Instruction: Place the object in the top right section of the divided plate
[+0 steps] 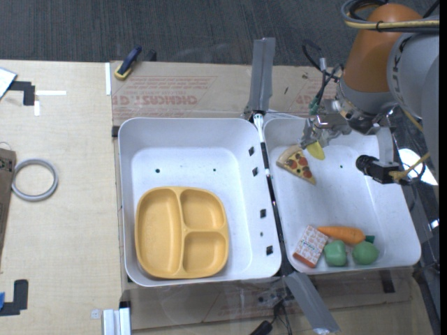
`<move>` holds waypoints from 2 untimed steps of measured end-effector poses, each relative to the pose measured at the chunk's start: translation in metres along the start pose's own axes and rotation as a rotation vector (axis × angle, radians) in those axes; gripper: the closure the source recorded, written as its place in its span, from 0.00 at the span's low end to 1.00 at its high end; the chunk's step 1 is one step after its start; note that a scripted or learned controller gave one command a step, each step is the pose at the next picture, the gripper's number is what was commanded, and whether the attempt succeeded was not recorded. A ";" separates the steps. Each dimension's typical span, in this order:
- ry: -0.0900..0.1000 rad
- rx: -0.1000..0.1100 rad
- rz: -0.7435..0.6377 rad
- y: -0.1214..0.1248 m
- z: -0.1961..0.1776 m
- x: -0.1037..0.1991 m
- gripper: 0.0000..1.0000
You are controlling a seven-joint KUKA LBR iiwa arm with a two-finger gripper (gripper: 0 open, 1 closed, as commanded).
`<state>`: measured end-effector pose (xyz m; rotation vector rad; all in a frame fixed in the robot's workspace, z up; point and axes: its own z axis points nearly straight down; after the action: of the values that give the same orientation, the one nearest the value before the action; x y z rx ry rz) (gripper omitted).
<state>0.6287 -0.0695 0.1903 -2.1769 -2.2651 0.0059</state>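
Note:
A yellow divided plate (183, 230) lies in the front of the left bin (188, 142); its top right section (202, 208) holds nothing. My gripper (316, 139) hangs over the back left part of the right bin (349, 194). It is shut on a small yellow object (316, 151) that pokes out below the fingertips. Just beside it, to the left and front, a toy pizza slice (296, 164) lies on the bin floor.
At the front of the right bin lie an orange carrot (340, 234), two green pieces (336, 255) (364, 252) and a red and white packet (309, 246). A raised divider (265, 180) runs between the bins. A tape roll (33, 179) sits on the bench at left.

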 end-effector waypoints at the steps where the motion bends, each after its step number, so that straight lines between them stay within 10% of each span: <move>1: 0.002 0.003 -0.347 0.028 0.049 -0.028 1.00; 2: 0.000 -0.006 -1.031 0.011 0.066 -0.084 1.00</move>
<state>0.6433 -0.1527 0.1249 -0.7776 -3.0458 -0.0007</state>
